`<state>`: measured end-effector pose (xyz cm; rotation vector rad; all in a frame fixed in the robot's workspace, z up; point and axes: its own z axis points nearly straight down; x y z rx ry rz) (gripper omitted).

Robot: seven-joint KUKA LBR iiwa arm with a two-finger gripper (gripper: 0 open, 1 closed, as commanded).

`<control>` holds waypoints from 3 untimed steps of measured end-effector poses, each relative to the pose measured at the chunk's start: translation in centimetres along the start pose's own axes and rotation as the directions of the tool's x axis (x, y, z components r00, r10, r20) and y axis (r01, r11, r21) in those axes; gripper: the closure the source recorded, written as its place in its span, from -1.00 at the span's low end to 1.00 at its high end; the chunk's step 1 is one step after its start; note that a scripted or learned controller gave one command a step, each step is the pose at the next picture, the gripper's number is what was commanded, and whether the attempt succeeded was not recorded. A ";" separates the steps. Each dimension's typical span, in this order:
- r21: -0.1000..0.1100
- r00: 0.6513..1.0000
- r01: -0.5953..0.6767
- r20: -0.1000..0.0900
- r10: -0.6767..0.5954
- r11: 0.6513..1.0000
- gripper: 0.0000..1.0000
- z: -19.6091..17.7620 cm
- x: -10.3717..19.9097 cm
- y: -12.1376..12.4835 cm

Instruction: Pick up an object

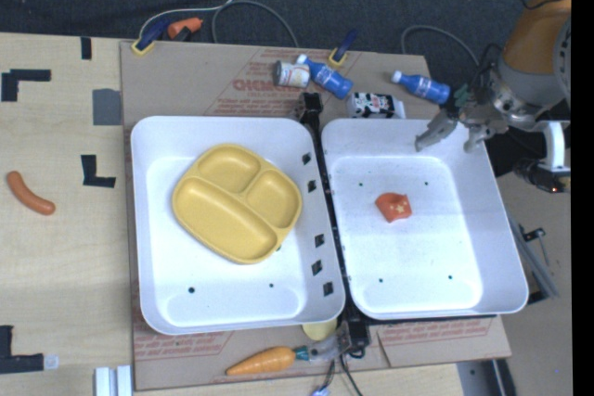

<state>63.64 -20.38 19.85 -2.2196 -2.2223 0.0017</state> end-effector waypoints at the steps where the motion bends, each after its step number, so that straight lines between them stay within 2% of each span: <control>1: 0.011 1.000 0.000 -0.005 0.000 1.000 -1.00 7.8 4.2 -5.2; 2: -0.005 1.000 0.001 0.005 -0.001 1.000 -1.00 11.4 7.9 -5.7; 3: -0.009 1.000 -0.001 0.004 0.001 1.000 1.00 10.1 7.7 -5.6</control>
